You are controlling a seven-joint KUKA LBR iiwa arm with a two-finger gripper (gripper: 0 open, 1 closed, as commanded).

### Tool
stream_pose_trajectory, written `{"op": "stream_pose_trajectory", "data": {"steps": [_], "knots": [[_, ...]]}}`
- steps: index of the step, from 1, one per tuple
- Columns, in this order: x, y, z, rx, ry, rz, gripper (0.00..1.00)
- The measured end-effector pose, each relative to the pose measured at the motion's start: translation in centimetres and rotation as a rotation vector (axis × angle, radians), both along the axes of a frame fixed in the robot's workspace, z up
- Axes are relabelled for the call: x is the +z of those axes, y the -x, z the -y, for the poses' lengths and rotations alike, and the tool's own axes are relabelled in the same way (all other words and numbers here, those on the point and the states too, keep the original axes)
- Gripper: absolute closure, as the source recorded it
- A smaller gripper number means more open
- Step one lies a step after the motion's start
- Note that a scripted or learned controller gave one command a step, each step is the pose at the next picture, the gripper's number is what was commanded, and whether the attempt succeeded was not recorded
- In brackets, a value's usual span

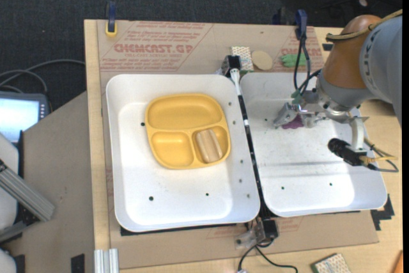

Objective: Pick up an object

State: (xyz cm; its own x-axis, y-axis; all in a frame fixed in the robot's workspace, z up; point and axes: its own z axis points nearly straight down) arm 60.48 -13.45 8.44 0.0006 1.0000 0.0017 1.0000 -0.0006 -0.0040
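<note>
Purple object (pixel 293 124) is located in the upper left part of the right bin (pixel 319 196), on the bin floor, directly at the gripper (pixel 289 117). The object is small and partly covered by the gripper, so its kind cannot be determined. Whether the gripper is released or clenched cannot be told, and a grasp on the purple object cannot be confirmed. The grey arm (pixel 374 54) is extended into the bin from the right. A yellow three-compartment plate (pixel 185 113) is placed in the left bin (pixel 128 192), and a tan block (pixel 207 144) is laid in its lower right compartment. A round tan disc (pixel 262 60) and a green item (pixel 291 61) are placed on the bench beyond the right bin.
</note>
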Motion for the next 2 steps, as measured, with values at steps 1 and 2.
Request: {"op": "stream_pose_trajectory", "data": {"steps": [1, 2], "knots": [[1.1, -0.2, 0.1, 0.0, 0.002, 0.005, 1.0], [10.7, 0.3, -6.0, 0.008, 0.001, 0.016, 1.0]]}}
